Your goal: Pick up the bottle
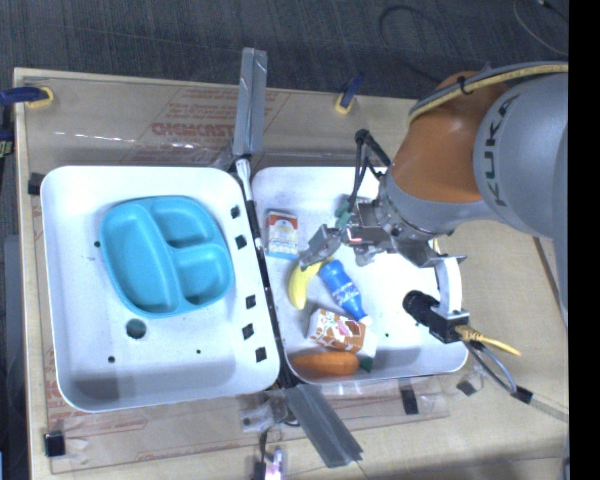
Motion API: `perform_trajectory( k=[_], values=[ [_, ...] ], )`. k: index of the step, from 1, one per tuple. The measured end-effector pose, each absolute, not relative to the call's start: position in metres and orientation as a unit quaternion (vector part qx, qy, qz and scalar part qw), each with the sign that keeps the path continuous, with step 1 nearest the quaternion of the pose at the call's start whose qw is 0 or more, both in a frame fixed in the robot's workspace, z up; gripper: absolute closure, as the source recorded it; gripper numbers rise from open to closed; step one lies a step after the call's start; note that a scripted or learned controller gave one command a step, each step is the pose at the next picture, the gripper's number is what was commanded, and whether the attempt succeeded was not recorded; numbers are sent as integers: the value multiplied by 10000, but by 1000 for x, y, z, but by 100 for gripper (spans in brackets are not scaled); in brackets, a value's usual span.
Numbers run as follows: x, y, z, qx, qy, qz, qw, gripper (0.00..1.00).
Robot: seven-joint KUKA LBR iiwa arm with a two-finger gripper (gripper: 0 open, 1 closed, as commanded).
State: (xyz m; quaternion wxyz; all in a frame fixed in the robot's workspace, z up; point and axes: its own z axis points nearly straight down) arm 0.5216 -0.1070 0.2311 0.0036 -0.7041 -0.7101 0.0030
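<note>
The blue bottle (pixel 341 289) lay tilted in the right bin (pixel 420 363), just beside the banana (pixel 299 284) and above a snack packet (pixel 338 332) and a carrot (pixel 323 364). The end effector (pixel 332 242) hovered at the bottle's upper end (whether its fingers were spread or closed, I could not tell). A blue tray (pixel 167 253) sat in the left bin (pixel 70 308).

The blue divided plastic tray (pixel 167 252) lies in the left white bin (pixel 80 368). In the right white bin (pixel 415 360), the blue plastic bottle (pixel 342 289) lies near the middle, with the yellow banana (pixel 299 286) just to its left and the small red-and-white carton (pixel 281 233) behind that. The printed snack packet (pixel 338 331) sits in front of the bottle, and the orange carrot (pixel 325 365) lies against the front wall, while the two-finger gripper (pixel 352 236) hangs just behind the bottle.
</note>
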Motion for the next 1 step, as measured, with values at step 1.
perform_trajectory(
  k=[1],
  values=[
    [553,-168,88,-7379,-6749,20,25,0]
  ],
)
